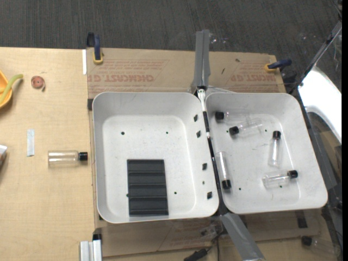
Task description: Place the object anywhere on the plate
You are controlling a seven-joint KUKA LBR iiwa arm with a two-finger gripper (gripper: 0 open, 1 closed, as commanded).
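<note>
Ribbed plate and vials were seen in separate bins.
The dark plate point(147, 187) was laid flat at 6 o'clock in the left bin point(109, 113). Clear black-capped vials point(279, 179) were scattered in the right bin point(304, 129), from 5 and 8 o'clock out to 11 o'clock, well apart from the plate. The gripper's state could not be told.

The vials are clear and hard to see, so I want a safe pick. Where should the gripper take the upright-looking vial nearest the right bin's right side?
Grip the vial mid-body, from straight above, fingers closing across its width. It lies flat, cap toward the far side, apart from other vials.
</note>
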